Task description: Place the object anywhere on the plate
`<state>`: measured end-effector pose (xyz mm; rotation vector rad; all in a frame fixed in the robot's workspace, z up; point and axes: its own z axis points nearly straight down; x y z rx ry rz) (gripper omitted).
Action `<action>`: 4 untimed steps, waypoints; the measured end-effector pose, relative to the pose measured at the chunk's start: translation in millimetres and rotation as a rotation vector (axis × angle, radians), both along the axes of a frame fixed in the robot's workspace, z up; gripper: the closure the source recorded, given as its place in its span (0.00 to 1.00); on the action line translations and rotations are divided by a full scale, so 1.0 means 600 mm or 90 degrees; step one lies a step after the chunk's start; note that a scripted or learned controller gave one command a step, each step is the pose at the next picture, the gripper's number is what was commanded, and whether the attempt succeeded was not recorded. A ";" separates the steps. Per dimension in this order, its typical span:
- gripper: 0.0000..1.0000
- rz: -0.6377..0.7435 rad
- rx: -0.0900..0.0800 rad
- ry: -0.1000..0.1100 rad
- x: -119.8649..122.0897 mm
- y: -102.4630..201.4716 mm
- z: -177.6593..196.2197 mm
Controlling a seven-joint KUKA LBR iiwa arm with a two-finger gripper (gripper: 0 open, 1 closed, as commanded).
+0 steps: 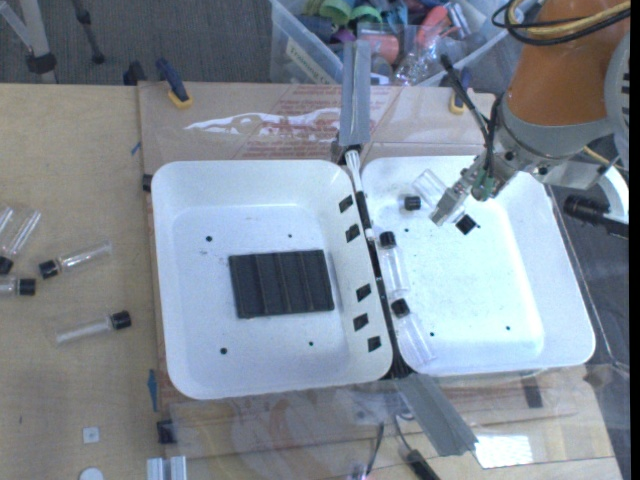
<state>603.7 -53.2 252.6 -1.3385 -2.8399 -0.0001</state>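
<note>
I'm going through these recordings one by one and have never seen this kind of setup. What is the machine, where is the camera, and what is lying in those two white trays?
One camera looks down at a slant on a bench with two shallow white bins. The grey and orange thing at upper right is a robot arm; its gripper hangs over the right bin. A clear tube with a black cap shows at the gripper's tip, but whether it is gripped is unclear. The left bin holds a dark ribbed plate, the target. More capped tubes lie in the right bin, along its left wall, and on the bench at the left. Behind stands a tub of coloured items.
</note>
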 end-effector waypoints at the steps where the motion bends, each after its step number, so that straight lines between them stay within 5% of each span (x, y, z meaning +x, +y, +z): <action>1: 1.00 0.044 0.000 0.000 -0.065 0.126 -0.046; 2: 1.00 0.027 -0.001 -0.001 -0.143 0.258 0.022; 3: 1.00 -0.238 -0.001 0.000 -0.173 0.392 0.003; 4: 1.00 -0.294 -0.003 0.003 -0.209 0.448 -0.011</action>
